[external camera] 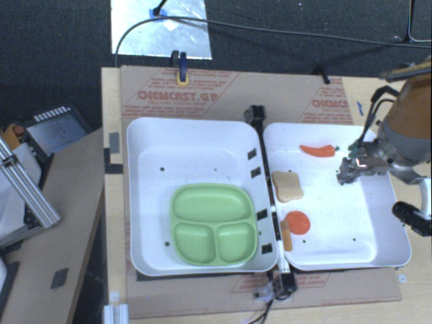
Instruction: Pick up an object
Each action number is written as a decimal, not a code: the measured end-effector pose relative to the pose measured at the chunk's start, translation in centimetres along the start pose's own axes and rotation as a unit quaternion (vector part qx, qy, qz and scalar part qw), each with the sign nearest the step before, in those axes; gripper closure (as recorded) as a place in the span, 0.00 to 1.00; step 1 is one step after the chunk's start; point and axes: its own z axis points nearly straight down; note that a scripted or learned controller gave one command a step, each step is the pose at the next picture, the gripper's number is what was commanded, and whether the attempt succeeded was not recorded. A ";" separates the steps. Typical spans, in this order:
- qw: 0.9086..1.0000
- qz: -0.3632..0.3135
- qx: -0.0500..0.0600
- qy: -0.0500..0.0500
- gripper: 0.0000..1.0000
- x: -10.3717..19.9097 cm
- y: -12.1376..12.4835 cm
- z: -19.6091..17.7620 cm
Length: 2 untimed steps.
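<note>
Orange chili (318,150) at 10 o'clock of jaws, easiest reach; gripper (347,174) hovers, jaw state untellable.

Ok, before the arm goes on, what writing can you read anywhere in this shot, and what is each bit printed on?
"CHEMCAST GP": red print on the brown protective paper sheet under the bins, top left, legible though faint.
A second red logo at the sheet's top right, apparently the same print: too blurred to read.
Red print on the sheet's front edge: unreadable.
Grey keypad device at left: markings too small.
</note>
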 end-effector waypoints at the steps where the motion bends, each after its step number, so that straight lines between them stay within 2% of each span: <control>1: 1.000 -0.003 0.001 0.001 1.00 4.1 1.5 0.4; 2: 1.000 -0.003 0.001 0.001 1.00 9.2 2.9 -0.6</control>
